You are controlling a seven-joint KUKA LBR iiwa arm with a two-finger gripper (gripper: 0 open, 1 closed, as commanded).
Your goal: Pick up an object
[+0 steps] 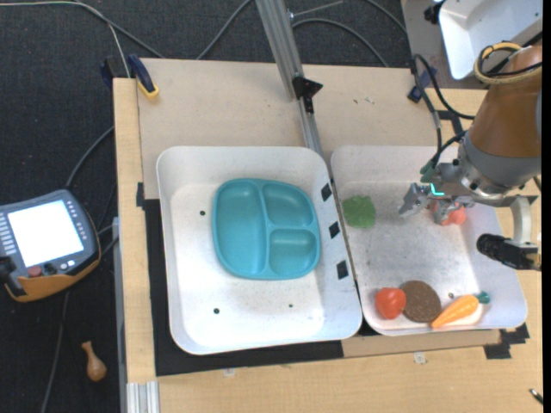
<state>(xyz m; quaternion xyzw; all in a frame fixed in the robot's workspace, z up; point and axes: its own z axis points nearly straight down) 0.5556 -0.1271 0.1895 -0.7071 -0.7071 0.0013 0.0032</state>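
My gripper (429, 206) hangs low over the far part of the right bin (405, 252), open, with one grey finger (411, 201) pointing left. A small red-orange object (452, 217) lies just under its right side, partly hidden by the wrist; nothing shows between the fingers. A green lump (359, 211) rests at the bin's far left, a short way left of the gripper. Along the near edge lie a red tomato-like piece (390, 302), a brown round disc (421, 300) and an orange carrot (456, 310).
The left bin (185, 317) holds a teal divided plate (264, 228). A metal post (288, 50) rises behind the gap between the bins. Cables and a black part (504, 249) of the arm hang over the right bin's right edge. A pendant (43, 243) lies off the bench at left.
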